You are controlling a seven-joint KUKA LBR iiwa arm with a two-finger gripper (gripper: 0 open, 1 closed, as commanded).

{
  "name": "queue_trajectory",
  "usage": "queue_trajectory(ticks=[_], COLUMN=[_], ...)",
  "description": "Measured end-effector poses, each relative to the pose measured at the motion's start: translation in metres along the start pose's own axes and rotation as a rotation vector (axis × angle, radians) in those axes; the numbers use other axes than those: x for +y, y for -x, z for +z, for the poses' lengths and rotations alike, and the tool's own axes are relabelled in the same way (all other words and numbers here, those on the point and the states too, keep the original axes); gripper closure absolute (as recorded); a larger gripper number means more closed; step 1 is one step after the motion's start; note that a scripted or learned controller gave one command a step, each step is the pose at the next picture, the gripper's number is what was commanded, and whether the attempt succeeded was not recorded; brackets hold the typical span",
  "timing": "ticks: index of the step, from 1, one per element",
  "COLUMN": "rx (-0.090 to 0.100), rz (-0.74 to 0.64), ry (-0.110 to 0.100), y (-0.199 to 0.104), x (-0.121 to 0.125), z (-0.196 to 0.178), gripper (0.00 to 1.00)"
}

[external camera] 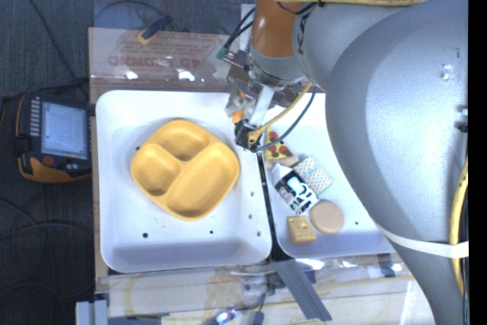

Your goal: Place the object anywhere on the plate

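Whether the gripper (245, 116) is open or closed cannot be told. It hangs at the upper middle of the frame, over the seam where the 2 bins meet. Just below and right of it, in the right bin (346, 241), 5 small things lie in a loose cluster running toward the lower right: a red-and-yellow piece (280, 153), a white patterned packet (314, 176), a black-and-white item (295, 192), a round tan disc (328, 218) and a tan block (301, 230). The yellow plate (185, 167), with 3 compartments, sits in the middle of the left bin (114, 243), apart from all 5. The grey arm (396, 87) covers the frame's right side.
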State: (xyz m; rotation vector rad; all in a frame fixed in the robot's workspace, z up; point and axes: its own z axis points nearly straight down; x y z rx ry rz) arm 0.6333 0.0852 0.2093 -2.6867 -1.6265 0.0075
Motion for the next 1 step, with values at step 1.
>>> queue_trajectory(ticks=[1], rx=[-0.001], rz=[0.0], ry=[0.0], y=[0.0002], x=[0.0001], z=[0.0], gripper=[0.0])
